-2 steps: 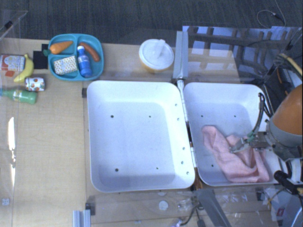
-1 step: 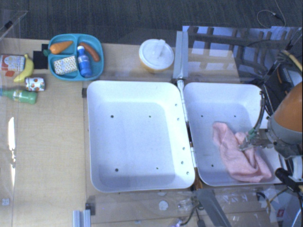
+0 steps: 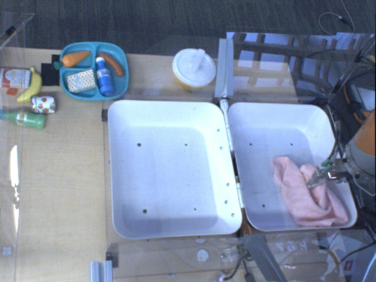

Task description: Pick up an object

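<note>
Pink cloth [image 3: 306,192] lies crumpled in the right bin [image 3: 276,134], at the bin's 4 o'clock corner, touching its right wall. Tool [image 3: 320,177] sits low at the cloth's 2 o'clock edge, reaching in from the right; fingers meet the fabric, but whether they are apart or pinching a fold, cannot tell. Left bin [image 3: 170,169] just beside, sharing the middle rim. On the bench [image 3: 53,187] at 10 o'clock: blue divided tray [image 3: 120,69] with toy food. White lidded cup [image 3: 194,67] at 12 o'clock.
</note>
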Controlling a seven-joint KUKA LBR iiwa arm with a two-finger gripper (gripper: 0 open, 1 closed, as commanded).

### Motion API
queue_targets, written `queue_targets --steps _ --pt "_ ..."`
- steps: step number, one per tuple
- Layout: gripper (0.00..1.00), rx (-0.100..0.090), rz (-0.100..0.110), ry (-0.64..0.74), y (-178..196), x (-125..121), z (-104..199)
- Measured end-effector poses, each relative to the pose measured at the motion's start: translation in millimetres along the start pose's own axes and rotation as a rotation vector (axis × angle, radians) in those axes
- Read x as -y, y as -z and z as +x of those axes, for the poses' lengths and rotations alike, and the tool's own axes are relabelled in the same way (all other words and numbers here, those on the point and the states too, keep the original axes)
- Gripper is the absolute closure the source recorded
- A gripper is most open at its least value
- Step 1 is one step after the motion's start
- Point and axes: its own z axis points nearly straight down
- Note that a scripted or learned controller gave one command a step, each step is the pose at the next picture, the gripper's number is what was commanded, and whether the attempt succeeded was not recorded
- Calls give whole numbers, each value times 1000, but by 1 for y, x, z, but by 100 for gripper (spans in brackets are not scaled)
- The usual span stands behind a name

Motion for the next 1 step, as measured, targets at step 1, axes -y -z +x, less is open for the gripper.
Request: queue_targets --steps 1 --pt "100 -1 0 -131 64 -4 76"
